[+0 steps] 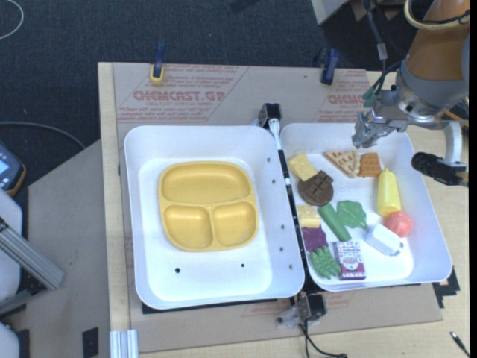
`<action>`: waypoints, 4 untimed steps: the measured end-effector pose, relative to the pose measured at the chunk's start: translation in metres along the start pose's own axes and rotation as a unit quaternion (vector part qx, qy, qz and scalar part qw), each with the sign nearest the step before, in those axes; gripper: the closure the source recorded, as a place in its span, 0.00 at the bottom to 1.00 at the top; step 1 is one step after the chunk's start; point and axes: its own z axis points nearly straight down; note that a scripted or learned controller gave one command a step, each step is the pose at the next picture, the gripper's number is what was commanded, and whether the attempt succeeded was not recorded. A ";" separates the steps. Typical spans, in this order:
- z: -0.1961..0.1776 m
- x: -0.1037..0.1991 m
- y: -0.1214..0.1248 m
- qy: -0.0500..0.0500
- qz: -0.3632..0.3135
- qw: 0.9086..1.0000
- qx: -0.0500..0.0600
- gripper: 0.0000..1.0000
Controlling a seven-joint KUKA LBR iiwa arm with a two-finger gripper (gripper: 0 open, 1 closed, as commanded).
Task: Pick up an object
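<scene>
Above the right bin (428, 222) the gripper (367, 138) is seen; whether it is spread or pressed together cannot be told. Just below it, a pizza slice (342, 161) lies among toy foods.

"CHEMCAST GP" on board (186, 95)

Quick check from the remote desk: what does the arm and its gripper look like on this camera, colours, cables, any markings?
The arm is grey metal with a broad orange band above the wrist. Thin dark cables run down beside it toward the wrist. The gripper is a small silver-grey metal assembly, seen above the right bin. I can make out no markings on either.
</scene>
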 end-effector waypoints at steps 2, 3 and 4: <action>0.017 0.095 -0.063 0.000 -0.001 1.000 0.002 1.00; 0.020 0.091 -0.074 0.000 0.002 1.000 0.001 1.00; 0.014 0.107 -0.074 -0.001 0.000 1.000 -0.003 1.00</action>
